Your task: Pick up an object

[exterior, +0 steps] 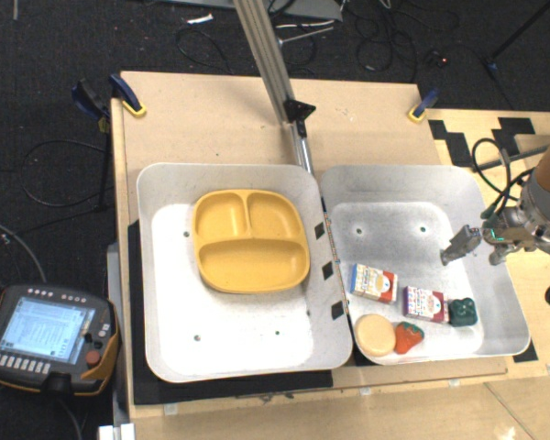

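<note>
Tool (481,245), fingers spread and holding nothing, poised at three o'clock over the right bin (394,191), whose six-o'clock edge holds two small cartons (374,283), cookie (376,335), tomato (408,336).

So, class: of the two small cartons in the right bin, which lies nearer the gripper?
The right-hand carton, beside the dark green toy; the other carton lies farther from the gripper.

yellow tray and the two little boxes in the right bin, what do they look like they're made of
The yellow tray looks like moulded plastic with a matte finish: one even colour, rounded corners, raised dividers forming three compartments. The two little boxes look like printed cardboard cartons: flat faces, crisp edges, coloured graphics. Too small to confirm.
</note>
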Available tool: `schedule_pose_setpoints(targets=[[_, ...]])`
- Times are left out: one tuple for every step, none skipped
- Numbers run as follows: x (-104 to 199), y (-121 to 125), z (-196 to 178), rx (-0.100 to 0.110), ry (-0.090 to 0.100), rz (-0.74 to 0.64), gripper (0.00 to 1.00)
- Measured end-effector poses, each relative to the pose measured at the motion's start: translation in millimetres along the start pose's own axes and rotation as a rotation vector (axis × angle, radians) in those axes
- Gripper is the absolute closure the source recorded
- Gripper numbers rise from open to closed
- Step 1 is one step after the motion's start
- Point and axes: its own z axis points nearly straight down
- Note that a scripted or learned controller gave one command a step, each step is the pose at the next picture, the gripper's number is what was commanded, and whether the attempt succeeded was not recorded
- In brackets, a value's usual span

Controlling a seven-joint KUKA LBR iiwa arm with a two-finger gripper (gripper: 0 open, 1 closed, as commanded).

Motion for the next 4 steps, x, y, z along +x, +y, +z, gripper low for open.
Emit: schedule_pose_setpoints(targets=[[0.0, 0.0, -0.1, 0.000, 0.000, 0.001, 0.00], [2.0, -8.3, 46.7, 0.005, 0.001, 0.003, 0.00], [4.7, -12.1, 105.0, -0.004, 0.000, 0.005, 0.00], [5.5, -9.3, 113.4, -0.003, 0.004, 0.002, 0.00]])
